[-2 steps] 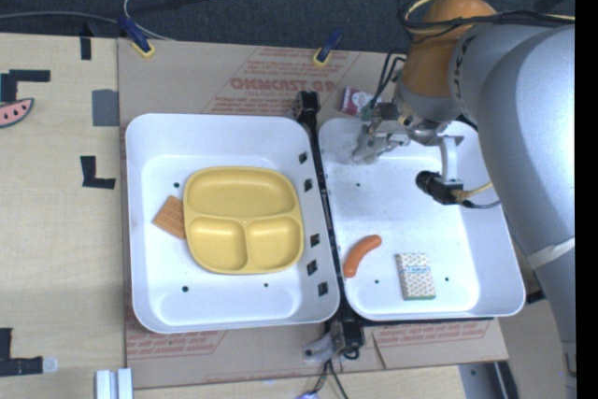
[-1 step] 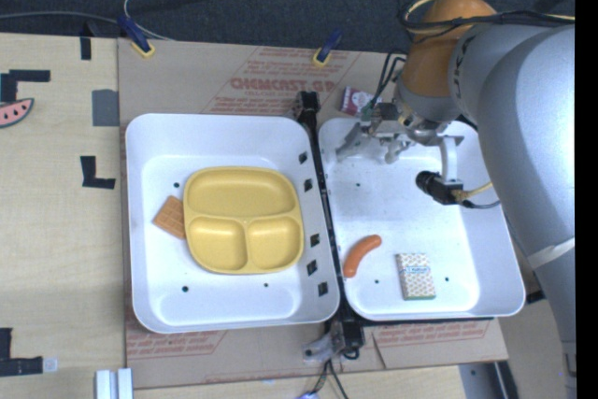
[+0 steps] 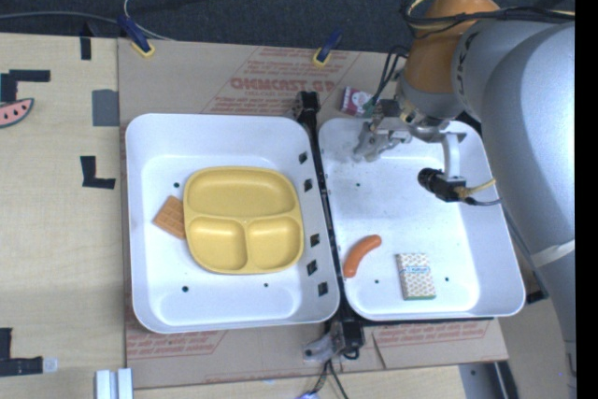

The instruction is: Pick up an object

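Note:
In the right bin (image 3: pixel 467 229) lie an orange sausage-shaped toy (image 3: pixel 362 254) near the front left and a small printed card box (image 3: pixel 416 276) just right of it. My gripper (image 3: pixel 371 145) hangs over the bin's back left corner, well behind both objects. Its fingers (image 3: pixel 376 141) point down toward the bin floor with nothing visible between them. The left bin (image 3: pixel 159 163) holds a yellow divided plate (image 3: pixel 245 218) with a tan cracker-like piece (image 3: pixel 170 218) tucked at its left edge.
The grey arm (image 3: pixel 523 107) with its orange band (image 3: pixel 439 42) covers the right bin's back right. A small dark packet (image 3: pixel 353 100) lies on the cardboard behind the bins. Black clips (image 3: pixel 313 201) join the two bins along the middle.

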Controlling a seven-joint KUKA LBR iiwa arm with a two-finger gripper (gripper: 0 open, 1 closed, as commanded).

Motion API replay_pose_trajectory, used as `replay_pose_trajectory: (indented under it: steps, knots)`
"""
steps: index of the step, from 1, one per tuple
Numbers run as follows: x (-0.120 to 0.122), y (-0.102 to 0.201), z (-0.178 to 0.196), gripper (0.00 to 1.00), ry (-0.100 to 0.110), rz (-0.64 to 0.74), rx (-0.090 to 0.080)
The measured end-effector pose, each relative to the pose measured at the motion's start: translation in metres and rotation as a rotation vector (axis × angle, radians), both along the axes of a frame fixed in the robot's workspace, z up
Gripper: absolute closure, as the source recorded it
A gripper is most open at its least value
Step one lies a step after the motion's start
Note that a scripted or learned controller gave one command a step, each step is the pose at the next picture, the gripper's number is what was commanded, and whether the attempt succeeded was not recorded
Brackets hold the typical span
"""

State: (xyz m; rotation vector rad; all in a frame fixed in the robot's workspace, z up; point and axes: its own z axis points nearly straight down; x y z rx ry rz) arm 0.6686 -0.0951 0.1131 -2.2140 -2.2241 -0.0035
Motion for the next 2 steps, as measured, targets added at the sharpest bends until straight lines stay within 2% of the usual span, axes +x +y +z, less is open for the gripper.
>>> replay_pose_trajectory:
  steps: [1, 2]
  knots:
    - [0.000, 0.000, 0.000, 0.00, 0.000, 0.000, 0.000]
    - [0.000, 0.001, -0.028, 0.00, -0.001, -0.003, -0.005]
